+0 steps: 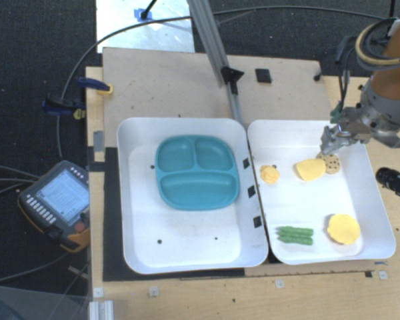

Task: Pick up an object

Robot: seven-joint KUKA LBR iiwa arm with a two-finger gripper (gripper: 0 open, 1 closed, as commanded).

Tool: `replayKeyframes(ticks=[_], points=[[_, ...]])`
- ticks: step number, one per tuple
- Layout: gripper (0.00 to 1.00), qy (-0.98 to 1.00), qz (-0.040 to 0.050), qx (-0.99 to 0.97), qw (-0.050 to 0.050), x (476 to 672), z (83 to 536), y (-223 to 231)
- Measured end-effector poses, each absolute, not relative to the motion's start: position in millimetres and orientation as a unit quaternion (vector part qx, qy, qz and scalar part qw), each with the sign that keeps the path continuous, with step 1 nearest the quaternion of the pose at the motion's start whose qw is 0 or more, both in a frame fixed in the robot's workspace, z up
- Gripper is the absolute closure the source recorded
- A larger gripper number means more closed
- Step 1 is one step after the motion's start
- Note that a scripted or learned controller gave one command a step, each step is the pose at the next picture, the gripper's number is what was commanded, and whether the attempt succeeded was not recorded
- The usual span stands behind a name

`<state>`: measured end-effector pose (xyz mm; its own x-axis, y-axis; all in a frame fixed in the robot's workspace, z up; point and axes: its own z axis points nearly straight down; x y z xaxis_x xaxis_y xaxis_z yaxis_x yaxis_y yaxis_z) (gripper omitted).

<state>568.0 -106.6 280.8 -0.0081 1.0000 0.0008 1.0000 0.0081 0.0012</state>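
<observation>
The jaws [331, 145] hang over the right bin [320, 245], whether open or closed cannot be told. Just below them lie a small brown cookie [332, 164] and a yellow piece [310, 170], touching each other. Farther off: a small yellow ball [270, 174], green beans [295, 235], a yellow disc [343, 229]. A teal divided plate [197, 173] occupies the left bin [140, 245].

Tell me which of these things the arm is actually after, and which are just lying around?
For the job: gripper; yellow wedge; speckled cookie; small yellow piece; green beans; yellow round piece.

Lying about: teal divided plate; handheld control pendant; blue clamp.
</observation>
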Motion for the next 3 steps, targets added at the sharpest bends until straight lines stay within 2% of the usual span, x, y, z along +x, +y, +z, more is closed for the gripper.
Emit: replayKeyframes(ticks=[2, 3], points=[[1.0, 0.71, 0.0, 0.704, -0.001, 533.2, 246, -7], [1.0, 0.71, 0.0005, 0.704, 0.0, 528.5, 232, 46]])
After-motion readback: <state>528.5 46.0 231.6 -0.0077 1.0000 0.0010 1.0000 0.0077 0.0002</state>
